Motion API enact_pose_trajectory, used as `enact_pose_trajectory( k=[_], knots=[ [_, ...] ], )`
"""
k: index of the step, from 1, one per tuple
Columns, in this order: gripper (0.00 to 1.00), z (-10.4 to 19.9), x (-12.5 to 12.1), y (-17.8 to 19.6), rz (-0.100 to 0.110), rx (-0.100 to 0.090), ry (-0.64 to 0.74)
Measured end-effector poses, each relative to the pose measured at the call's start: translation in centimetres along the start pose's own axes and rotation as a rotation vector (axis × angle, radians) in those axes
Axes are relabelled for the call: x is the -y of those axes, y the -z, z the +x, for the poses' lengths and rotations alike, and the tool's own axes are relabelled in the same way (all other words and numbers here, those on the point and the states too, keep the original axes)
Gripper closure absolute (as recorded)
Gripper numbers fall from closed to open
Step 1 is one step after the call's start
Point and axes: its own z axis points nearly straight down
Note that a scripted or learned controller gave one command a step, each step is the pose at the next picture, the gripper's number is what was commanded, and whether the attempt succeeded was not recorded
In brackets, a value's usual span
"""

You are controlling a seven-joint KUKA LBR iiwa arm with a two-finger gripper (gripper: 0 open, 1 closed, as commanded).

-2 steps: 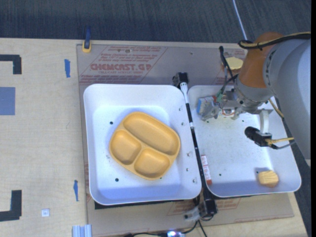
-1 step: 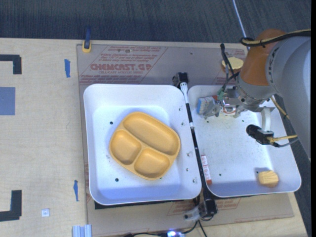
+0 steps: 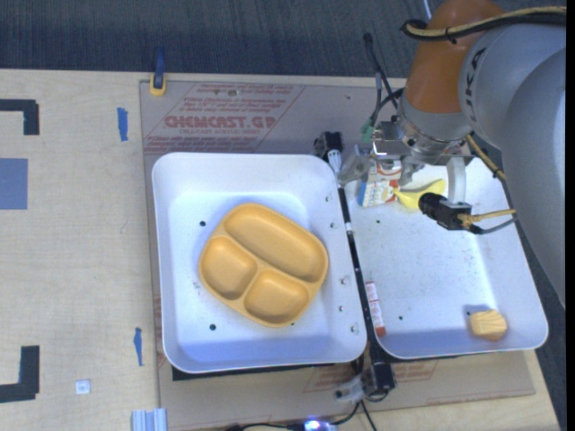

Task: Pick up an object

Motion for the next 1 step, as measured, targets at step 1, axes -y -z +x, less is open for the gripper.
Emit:
enact_pose_trajectory(
  k=[1],
  knots=[
    [1.00,10.11,-2.15,1.49,0.000,0.000,0.000]
  ],
)
